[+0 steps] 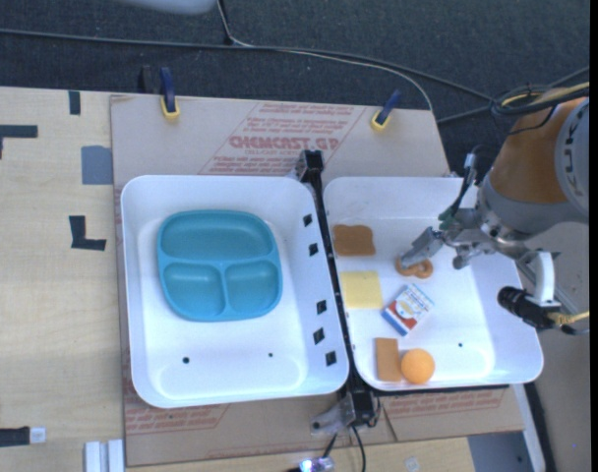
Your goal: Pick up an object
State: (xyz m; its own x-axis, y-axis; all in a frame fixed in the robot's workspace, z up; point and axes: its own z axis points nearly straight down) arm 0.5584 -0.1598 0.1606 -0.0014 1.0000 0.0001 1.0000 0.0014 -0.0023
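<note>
The arm comes in from the right and its gripper (420,260) hangs low over the right bin (476,357), right at a small tan round piece (421,268) that looks like a cookie or little pretzel. I'd say that is the thing it is after, since the tool sits directly on top of it. Whether the jaws are open or closed I cannot tell from here; the grey metal covers the spot, and nothing shows clearly between them.

The rest of the right bin reads like a scattered pile for picking: a brown toast-like slice (353,240) near the divider, a yellow cheese square (361,289) below it, a small white carton with red and blue print (409,310) lying tilted, then an orange ball (417,366) touching a tan block (387,359) at the near edge. They lie apart enough that each can be reached from above.

The left bin (142,342) carries a blue divided plate (219,265), flat and centred, probably waiting to receive things.

The target is small, flat and half hidden under the gripper
</note>
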